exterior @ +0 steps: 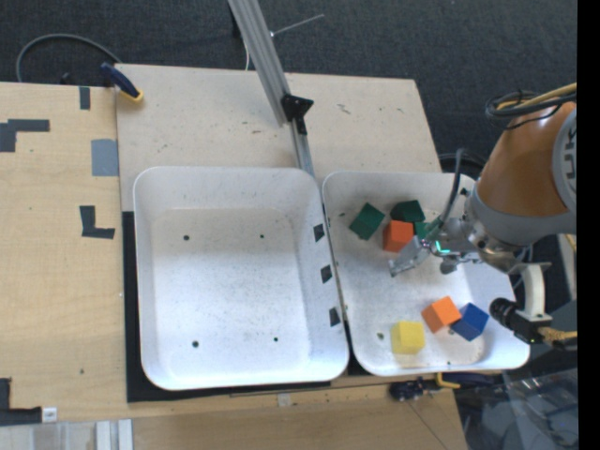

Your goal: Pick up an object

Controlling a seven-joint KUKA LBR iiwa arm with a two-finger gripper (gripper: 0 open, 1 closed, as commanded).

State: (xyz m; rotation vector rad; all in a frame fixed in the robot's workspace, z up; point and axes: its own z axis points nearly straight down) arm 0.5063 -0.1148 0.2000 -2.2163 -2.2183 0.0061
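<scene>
While the gripper (412,259) hung low over the right bin (375,345) beside the orange-red block (397,235), we could not tell its opening; no object was lifted.

The two shallow bins, the left bin (230,279) and the right bin (375,289), are white with small dark specks. In the right bin lie a green cube (367,220), a darker green cube (408,212), a red-orange cube (397,235), an orange cube (440,313), a blue cube (472,322) and a yellow cube (408,337). The robot arm (525,172) has an orange band (the part below is grey). The bench top (56,251) is pale wood with some grey tape marks.
</scene>
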